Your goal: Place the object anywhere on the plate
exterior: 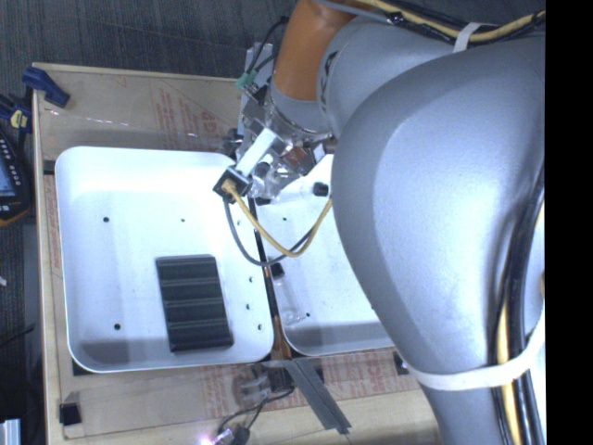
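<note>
1. Camera view from above: the grey arm reaches in from the right, and its gripper hangs over the far end of the seam between the left bin and the right bin.
2. Whether the gripper is spread or pressed together, I cannot tell. Wrist hardware and a looping yellow cable clutter that spot, and I cannot make out anything pinched there.
3. A dark ribbed slab lies flat in the near half of the left bin. I take it to be the task's thing, though I am not sure whether it is the object or the plate.
4. The slab lies to the left of the gripper and nearer than it, well apart. Its long axis runs near to far, slightly tilted.
5. Any coming move would likely travel leftward and nearer, then down.
</note>
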Robot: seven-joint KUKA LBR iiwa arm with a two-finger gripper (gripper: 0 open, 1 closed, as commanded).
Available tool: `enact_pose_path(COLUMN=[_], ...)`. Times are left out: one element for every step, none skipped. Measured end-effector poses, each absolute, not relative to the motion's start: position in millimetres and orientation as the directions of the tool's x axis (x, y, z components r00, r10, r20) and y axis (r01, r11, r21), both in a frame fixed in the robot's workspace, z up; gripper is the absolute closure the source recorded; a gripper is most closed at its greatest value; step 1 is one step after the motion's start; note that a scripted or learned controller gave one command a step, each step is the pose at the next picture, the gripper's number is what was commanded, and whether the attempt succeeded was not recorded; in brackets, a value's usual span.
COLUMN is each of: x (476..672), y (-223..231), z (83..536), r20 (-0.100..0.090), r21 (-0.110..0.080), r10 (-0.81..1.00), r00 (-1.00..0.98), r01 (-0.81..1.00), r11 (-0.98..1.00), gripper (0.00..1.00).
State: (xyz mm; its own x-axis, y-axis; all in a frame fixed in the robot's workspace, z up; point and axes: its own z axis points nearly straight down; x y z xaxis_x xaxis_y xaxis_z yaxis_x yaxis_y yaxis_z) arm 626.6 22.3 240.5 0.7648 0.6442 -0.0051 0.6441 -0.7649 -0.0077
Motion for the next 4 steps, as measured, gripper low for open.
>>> enact_pose_path(x=[505.4, 582.1, 500.1, 509.9], y=[-10.4, 67.9, 99.8, 72.0], z=[190.1, 190.1, 92.9, 265.3], r20=[-0.005, -0.005, -0.001, 0.002], r21=[-0.006, -0.004, -0.005, 0.001], r10=[0.779, 0.429, 0.268, 0.268], r00=[0.627, 0.903, 0.963, 0.963], r01=[0.779, 0.429, 0.268, 0.268], r11=[-0.627, -0.903, -0.963, -0.963], gripper=[1.0, 1.0, 1.0, 1.0])
